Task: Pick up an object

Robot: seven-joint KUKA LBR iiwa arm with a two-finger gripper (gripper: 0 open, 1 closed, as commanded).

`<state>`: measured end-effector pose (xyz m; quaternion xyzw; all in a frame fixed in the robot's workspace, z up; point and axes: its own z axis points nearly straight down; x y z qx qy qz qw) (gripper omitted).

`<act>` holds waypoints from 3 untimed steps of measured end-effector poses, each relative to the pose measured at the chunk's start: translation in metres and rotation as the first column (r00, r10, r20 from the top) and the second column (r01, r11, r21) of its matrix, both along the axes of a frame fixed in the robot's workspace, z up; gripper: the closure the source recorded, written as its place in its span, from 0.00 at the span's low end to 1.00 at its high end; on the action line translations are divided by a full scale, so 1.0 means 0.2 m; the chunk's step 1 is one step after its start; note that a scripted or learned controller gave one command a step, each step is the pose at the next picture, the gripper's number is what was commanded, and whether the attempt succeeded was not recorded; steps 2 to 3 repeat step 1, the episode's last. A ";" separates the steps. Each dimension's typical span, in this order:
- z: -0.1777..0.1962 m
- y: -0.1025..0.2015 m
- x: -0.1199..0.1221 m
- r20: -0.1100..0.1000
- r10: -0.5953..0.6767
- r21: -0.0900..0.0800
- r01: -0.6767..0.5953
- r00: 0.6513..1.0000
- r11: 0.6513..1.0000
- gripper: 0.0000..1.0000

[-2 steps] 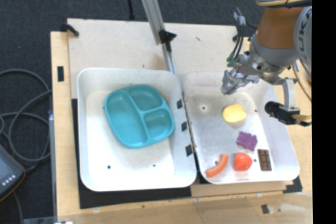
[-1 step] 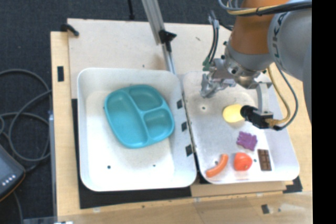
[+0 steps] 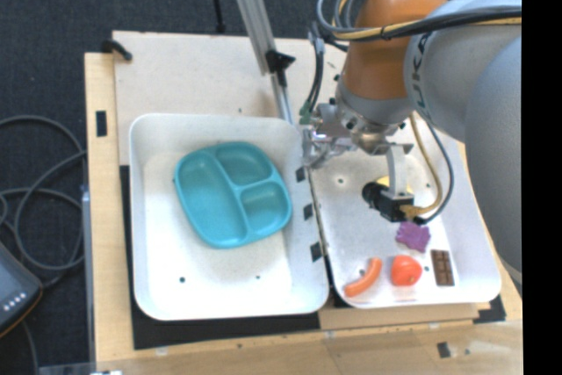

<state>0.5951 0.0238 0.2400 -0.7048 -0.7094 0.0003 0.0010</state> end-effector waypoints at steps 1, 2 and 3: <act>0.04 0.31 -0.01 0.003 0.003 0.001 -0.003 1.000 1.000 1.00; 0.04 0.31 -0.01 0.003 0.003 0.001 -0.003 1.000 1.000 1.00; 0.04 0.31 -0.01 0.003 0.003 0.001 -0.003 1.000 1.000 1.00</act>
